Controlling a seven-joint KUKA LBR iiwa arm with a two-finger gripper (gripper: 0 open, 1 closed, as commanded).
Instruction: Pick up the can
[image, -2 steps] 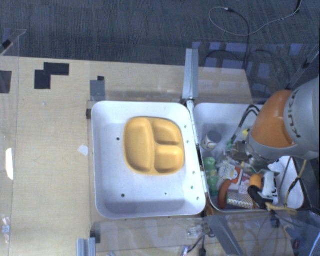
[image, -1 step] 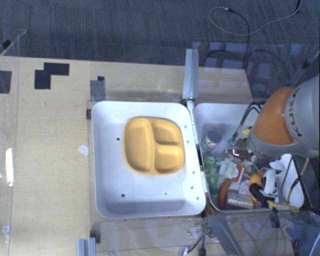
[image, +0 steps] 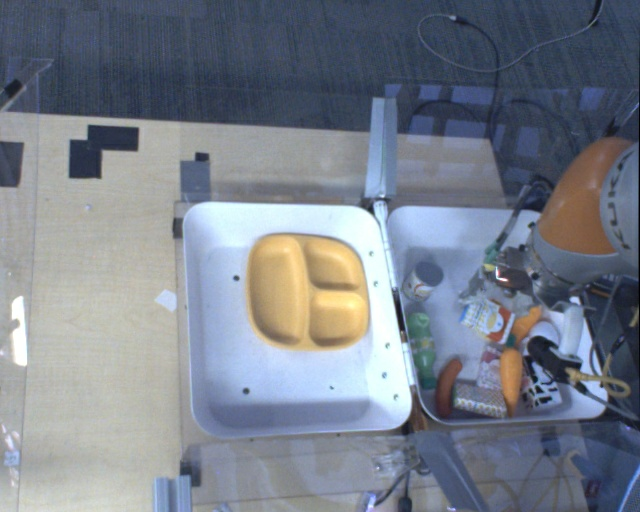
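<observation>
The can (image: 424, 280) is small, pale, with a grey top. It stands at the left side of the right bin (image: 450, 228), close to the divider between the bins. My gripper (image: 499, 268) hangs over the middle of the same bin, to the right of the can and apart from it. Below it lies a cluster of other items. The grey arm with its orange band (image: 590, 197) comes in from the right and hides the bin's right part.
A yellow divided tray (image: 305, 290) lies in the left bin (image: 215, 330). The right bin also holds a green bottle (image: 420, 342), a red-brown sausage (image: 449, 375), an orange carrot (image: 511, 375), a white pouch (image: 481, 316) and a flat packet (image: 481, 402).
</observation>
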